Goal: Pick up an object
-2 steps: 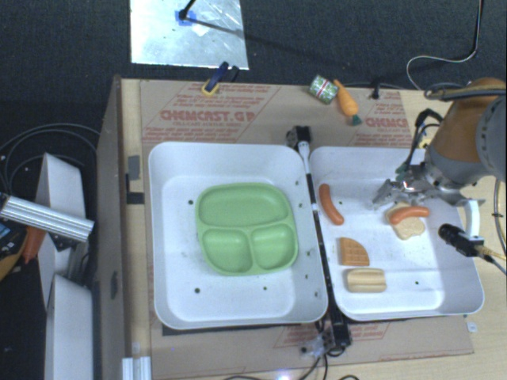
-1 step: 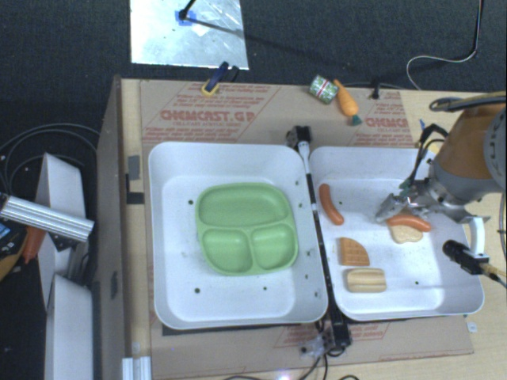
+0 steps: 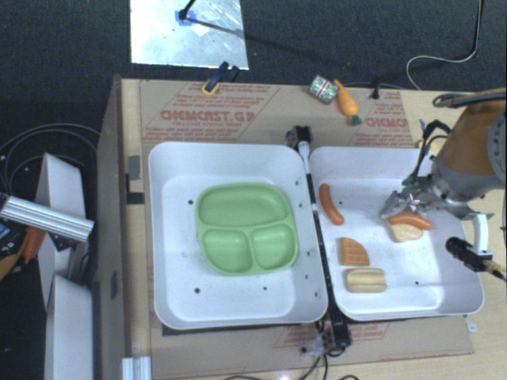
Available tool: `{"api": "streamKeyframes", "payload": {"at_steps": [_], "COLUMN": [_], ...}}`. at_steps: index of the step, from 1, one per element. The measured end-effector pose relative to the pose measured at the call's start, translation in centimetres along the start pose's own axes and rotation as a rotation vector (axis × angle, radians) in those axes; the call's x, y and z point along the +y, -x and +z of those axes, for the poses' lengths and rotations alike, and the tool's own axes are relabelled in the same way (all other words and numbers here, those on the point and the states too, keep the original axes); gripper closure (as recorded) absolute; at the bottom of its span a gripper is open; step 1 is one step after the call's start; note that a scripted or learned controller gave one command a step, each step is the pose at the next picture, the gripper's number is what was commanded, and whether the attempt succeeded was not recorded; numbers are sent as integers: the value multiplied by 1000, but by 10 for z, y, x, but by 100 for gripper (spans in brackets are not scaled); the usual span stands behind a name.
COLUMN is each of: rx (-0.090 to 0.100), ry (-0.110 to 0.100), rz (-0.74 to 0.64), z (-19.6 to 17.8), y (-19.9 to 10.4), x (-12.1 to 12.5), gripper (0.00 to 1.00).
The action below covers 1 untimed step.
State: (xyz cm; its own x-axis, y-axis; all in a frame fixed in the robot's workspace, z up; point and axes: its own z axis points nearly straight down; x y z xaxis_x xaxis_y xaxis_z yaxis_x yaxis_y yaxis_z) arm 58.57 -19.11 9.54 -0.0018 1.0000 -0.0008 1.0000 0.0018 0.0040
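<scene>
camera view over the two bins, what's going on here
A grey KUKA arm with an orange band reaches in from the right, its gripper low in the right white bin, right over a tan and orange toy food piece. An orange toy sausage, a brown toast-like wedge and a pale wooden block lie nearby. The left white bin holds a green divided plate. Nothing looks lifted yet.

the pincer point(image 3: 402, 207) sits low in the right bin point(image 3: 455, 295), touching a hot dog bun point(image 3: 407, 228). nearby lie a sausage point(image 3: 330, 203), toast slice point(image 3: 354, 252) and wooden block point(image 3: 364, 279). the left bin point(image 3: 170, 291) holds a green divided plate point(image 3: 245, 227).
</scene>
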Motion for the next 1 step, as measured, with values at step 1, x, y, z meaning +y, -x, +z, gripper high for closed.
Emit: {"api": "streamKeyframes", "payload": {"at_steps": [1], "rx": [1], "ry": [-1], "rz": [-2], "z": [-26], "y": [-34], "x": [15], "gripper": [100]}}
